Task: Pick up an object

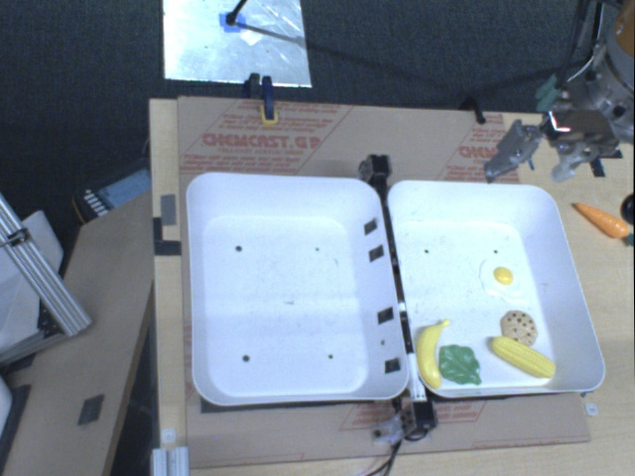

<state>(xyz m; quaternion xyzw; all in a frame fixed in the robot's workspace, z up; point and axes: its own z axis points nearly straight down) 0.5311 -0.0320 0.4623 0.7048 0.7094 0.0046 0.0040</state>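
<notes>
Though bent, a yellow banana (430,353)

Red "CHEMCAST GP" print on brown board (268,139) under bins; repeat at right unreadable.

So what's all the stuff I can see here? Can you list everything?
bins: 2, white, side by side on the bench
banana: 1, yellow, right bin, near-left corner
leaf: 1, green, right bin, touching the banana
corn: 1, yellow, right bin, near edge
cookie: 1, tan with dark specks, right bin, just above the corn
egg: 1, white with yellow yolk, right bin, middle right
carrot: 1, orange, on the bench outside the right bin
clamp: 1, blue and yellow, far edge of the bench
sheet: 1, shiny silver, on the floor beyond the bench
gripper: 1, grey, above the right bin's far right corner, holding nothing
</notes>
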